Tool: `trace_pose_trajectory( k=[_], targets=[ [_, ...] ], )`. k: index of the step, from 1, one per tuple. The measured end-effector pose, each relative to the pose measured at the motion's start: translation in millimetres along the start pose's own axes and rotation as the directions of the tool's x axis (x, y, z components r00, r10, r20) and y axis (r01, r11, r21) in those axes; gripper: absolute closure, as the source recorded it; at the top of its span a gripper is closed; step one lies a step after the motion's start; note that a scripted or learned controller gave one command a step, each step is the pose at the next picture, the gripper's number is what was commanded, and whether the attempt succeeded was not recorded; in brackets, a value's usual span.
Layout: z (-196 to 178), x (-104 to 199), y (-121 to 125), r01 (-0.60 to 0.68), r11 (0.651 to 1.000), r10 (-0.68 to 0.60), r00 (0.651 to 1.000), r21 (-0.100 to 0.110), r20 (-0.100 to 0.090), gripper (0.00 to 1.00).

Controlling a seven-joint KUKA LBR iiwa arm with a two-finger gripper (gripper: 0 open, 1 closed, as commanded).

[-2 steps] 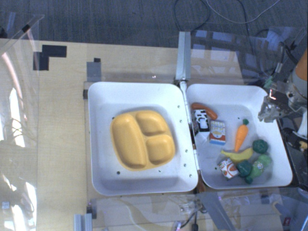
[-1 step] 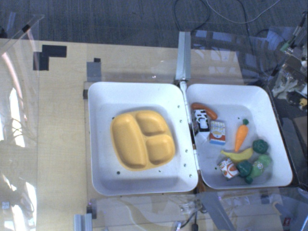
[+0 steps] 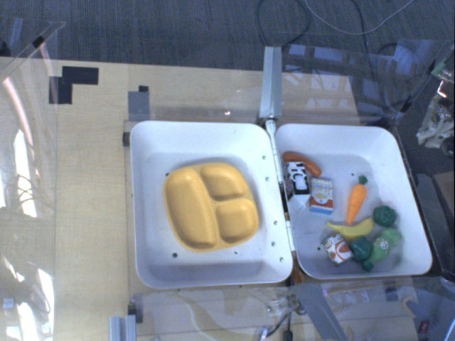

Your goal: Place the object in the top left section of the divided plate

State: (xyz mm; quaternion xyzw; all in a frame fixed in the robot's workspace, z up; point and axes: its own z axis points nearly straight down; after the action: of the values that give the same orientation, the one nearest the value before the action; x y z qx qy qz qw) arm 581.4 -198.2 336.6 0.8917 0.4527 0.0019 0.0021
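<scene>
A yellow divided plate [image 3: 211, 206] lies in the middle of the left white bin [image 3: 146, 190]. It has one long section on its left side [image 3: 187, 210] and two smaller sections on its right [image 3: 225, 181] [image 3: 235, 219]; nothing lies in any of them. The right bin [image 3: 398, 162] holds several toy foods: an orange-red sausage [image 3: 301, 164], a black and white piece [image 3: 298, 178], a small juice carton [image 3: 321, 195], a carrot [image 3: 356, 198], a banana [image 3: 350, 228], a green broccoli [image 3: 384, 216], other green pieces [image 3: 364, 249] and an orange and white item [image 3: 335, 249].
A metal post [image 3: 270, 84] stands behind the seam between the two bins. Clear panels rise at the left [image 3: 28, 155] and back right [image 3: 355, 77]. Black cables [image 3: 334, 13] loop on the floor behind. The wooden bench [image 3: 85, 212] extends left of the bins.
</scene>
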Motion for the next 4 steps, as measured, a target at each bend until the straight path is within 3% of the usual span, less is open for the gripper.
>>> trace_pose_trajectory(
  k=[1, 2, 3, 4],
  targets=[
    [-61, 31, 37, -0.014, 1.0, 0.014, 1.0, -0.001, 0.0, 1.0],
    [179, 47, 48, -0.204, 0.979, 0.204, 0.979, 0.004, 0.001, 1.0],
    [91, 21, 34, -0.218, 0.976, 0.218, 0.976, 0.0, -0.001, 1.0],
    [7, 19, 29, -0.348, 0.937, 0.348, 0.937, 0.0, -0.001, 1.0]
  ],
)
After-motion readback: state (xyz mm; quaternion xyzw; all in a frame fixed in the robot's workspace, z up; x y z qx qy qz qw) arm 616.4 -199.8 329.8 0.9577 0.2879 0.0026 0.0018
